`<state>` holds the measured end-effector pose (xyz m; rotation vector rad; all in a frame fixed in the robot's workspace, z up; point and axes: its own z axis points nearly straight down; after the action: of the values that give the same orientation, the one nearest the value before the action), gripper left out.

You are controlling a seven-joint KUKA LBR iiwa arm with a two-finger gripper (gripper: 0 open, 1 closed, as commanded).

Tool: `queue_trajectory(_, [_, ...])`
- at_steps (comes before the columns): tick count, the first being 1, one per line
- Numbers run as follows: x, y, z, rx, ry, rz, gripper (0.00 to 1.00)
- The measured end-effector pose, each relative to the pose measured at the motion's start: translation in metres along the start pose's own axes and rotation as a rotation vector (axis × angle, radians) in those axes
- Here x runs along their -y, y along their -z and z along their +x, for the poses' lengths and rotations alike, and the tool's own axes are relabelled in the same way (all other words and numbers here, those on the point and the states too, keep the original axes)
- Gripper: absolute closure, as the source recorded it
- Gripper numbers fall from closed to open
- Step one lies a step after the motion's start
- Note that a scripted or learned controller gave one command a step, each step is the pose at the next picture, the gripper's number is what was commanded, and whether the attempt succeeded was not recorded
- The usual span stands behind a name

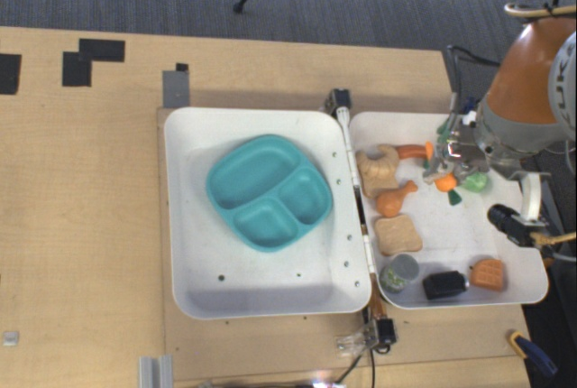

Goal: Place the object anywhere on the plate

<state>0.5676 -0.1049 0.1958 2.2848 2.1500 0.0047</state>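
Note:
A teal plate [268, 190] with three compartments lies in the left bin [194, 287], with nothing on it. My gripper [444, 162] hangs over the back of the right bin [527, 285], far to the right of the plate. Directly under its tip lie a small orange piece [445, 182] and a green piece [475, 181]. A thin orange-red stick [413, 152] lies just left of the gripper. The arm's body hides how the gripper meets these pieces.
The right bin also holds a tan lump [377, 165], an orange drumstick [395, 198], a toast slice [397, 235], a grey round item [399, 272], a black block [444, 284] and an orange waffle [488, 273]. A raised divider [353, 188] separates the bins.

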Motion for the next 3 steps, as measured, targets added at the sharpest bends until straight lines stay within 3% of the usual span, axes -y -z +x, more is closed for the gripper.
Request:
queue_trajectory(1, [-0.038,-0.006,0.07,-0.003,0.165,0.001,1.0])
queue_trajectory(2, [-0.05,-0.011,0.145,-0.004,0.236,-0.001,1.0])
queue_trajectory(3, [-0.05,-0.01,0.141,-0.002,0.23,-0.001,0.0])
